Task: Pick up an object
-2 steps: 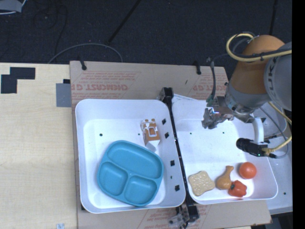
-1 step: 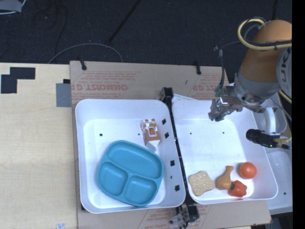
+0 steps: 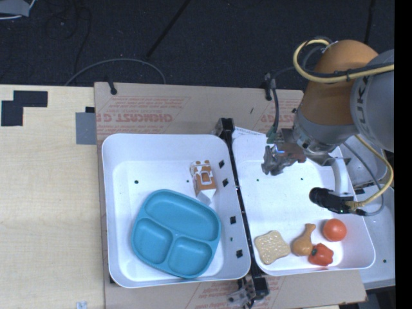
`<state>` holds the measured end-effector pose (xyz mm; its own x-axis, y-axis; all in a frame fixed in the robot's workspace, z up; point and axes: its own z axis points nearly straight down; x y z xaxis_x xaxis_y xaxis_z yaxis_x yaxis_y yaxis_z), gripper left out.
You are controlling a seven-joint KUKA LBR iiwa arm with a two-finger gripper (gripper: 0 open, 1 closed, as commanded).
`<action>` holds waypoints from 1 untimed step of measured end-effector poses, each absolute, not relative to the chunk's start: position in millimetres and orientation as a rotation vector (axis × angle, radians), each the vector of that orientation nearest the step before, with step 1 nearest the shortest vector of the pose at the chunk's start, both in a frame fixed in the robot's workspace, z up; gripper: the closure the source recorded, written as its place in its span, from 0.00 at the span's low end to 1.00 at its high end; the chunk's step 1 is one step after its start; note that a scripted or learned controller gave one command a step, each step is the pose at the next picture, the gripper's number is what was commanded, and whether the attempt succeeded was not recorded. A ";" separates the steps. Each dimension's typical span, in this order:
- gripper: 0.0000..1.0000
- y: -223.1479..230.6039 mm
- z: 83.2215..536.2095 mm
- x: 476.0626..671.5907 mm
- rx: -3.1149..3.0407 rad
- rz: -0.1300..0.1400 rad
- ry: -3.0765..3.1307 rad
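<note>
A dark carpeted floor point(image 3: 193, 31) crossed by thin cables runs along the top, and below it a pale wooden desk point(image 3: 45, 205) fills the rest. Near the desk's left edge are a black stepped shape point(image 3: 22, 107) and a grey rectangle point(image 3: 84, 127). A brown cardboard sheet point(image 3: 161, 111) lies on the desk under two shallow white bins set side by side and touching. In the left bin point(image 3: 119, 172), a blue divided plate point(image 3: 175, 234) lies flat across the near half, tilted toward the near right corner. Just beyond it, close to that bin's right wall, stands a small orange and white toy point(image 3: 204, 177). In the right bin point(image 3: 283, 205), four pieces of toy food are grouped along the near edge: a tan toast slice point(image 3: 271, 246) toward the near left corner, a brown drumstick point(image 3: 304, 240) just beside it, a round red tomato point(image 3: 334, 229) further right, and a red pepper point(image 3: 321, 255) touching the drumstick's base, below the tomato. The grey arm point(image 3: 335, 89), with its orange band, reaches in from the desk's far right corner. Its pincer point(image 3: 278, 159) hangs over the far left part of the right bin, above bare white floor and well apart from the toy food. Whether the pincer is apart or together cannot be told from this angle.
</note>
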<state>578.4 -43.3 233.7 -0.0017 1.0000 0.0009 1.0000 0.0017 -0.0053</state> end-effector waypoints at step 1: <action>1.00 13.4 236.6 558.1 -2.216 0.004 -2.221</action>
